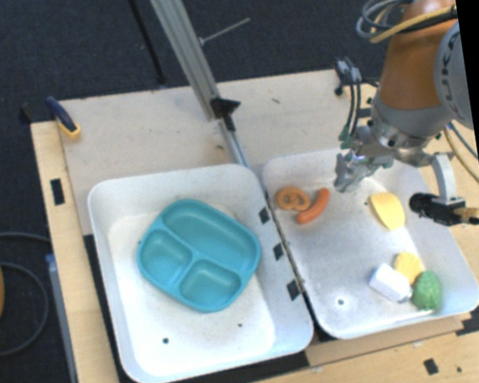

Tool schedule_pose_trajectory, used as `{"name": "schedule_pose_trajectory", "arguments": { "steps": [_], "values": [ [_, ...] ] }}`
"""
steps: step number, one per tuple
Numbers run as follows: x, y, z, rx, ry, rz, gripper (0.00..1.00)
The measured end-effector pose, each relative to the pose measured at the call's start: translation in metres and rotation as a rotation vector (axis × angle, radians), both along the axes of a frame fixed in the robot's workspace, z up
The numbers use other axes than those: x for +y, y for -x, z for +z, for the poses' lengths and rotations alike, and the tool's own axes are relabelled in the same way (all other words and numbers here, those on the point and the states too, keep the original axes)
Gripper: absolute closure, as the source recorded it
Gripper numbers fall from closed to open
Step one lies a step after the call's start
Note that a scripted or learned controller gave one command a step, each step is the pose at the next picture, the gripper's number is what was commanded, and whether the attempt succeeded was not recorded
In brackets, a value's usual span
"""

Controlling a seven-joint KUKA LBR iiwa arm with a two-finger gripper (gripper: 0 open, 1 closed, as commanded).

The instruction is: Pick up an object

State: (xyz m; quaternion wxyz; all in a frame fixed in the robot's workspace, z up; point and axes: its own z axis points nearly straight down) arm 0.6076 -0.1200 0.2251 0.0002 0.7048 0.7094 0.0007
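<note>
1. Dark carpeted floor all round; cables trail at left.
2. Tan bench, a metal post rising from its back edge.
3. Left bin holds a teal divided tray.
4. Right bin: orange sausage-shaped piece beside a round brown piece at upper left; yellow piece mid-right; white block, small yellow piece and green lump clustered at lower right.
5. Gripper hangs over the right bin's upper part, near the sausage piece; nothing seen between its fingers, opening cannot be told.
</note>
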Motion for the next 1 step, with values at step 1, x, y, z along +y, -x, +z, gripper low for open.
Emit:
{"name": "schedule_pose_trajectory", "arguments": {
  "steps": [1],
  "values": [
    [0.0551,0.0024,-0.0066,0.001,0.0,0.0,1.0]
  ]
}}
